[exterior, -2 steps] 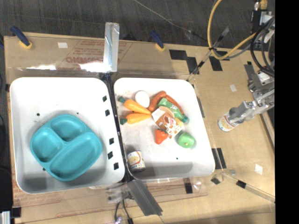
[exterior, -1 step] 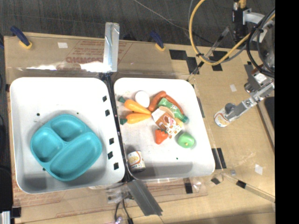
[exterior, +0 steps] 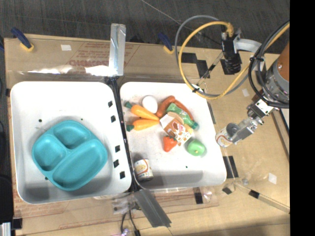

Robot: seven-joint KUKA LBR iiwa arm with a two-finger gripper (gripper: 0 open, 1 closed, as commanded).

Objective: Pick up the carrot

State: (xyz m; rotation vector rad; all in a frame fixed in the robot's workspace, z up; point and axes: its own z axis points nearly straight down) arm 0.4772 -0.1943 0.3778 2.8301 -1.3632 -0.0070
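Two orange carrots with green tops lie in the right bin (exterior: 206, 173) near its left wall. One carrot (exterior: 142, 112) sits just above the other carrot (exterior: 145, 124), both lying roughly crosswise. My gripper (exterior: 225, 138) hangs outside that bin, just past its right rim over the cardboard bench, well to the right of the carrots. Nothing shows in it.
Around the carrots lie a white egg (exterior: 149, 103), a red sausage (exterior: 169, 103), a green packet (exterior: 183, 114), a snack box (exterior: 176, 129), a red piece (exterior: 170, 144), a green apple (exterior: 196, 148) and a small can (exterior: 142, 169). The left bin (exterior: 29, 102) holds a teal divided plate (exterior: 69, 154). Yellow and grey cables (exterior: 206, 58) loop behind.
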